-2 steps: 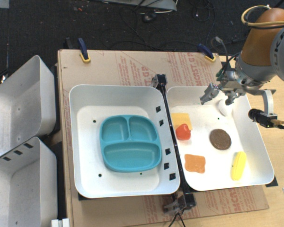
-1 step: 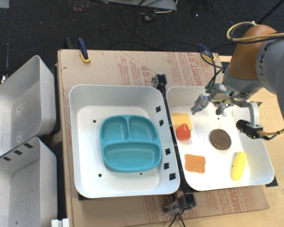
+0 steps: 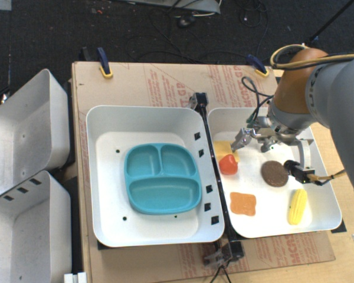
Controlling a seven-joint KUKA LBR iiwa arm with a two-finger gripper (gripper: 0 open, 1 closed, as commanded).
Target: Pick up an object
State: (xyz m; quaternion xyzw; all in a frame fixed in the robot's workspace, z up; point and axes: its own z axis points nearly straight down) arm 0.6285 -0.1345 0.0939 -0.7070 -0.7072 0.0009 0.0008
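Note:
The right bin (image 3: pixel 324 217) holds several small objects. A red tomato-like piece (image 3: pixel 228 165) lies by the left wall, touching a pale yellow block (image 3: pixel 222 149) just behind it. A brown round disc (image 3: pixel 275 173) sits mid-bin, an orange flat piece (image 3: pixel 243 203) lies nearer the front, and a yellow corn cob (image 3: pixel 297 206) rests at the front right. My gripper (image 3: pixel 243 138) hangs over the back left of this bin, just right of the yellow block and above the tomato piece. Nothing shows in its grasp.
The left bin (image 3: pixel 100 128) carries a teal divided plate (image 3: pixel 163 177). A black divider (image 3: pixel 209 158) runs between the bins. The grey arm with its orange wrist (image 3: pixel 295 81) and cables cover the right bin's back right. More white bins (image 3: pixel 23 134) stand off the bench at left.

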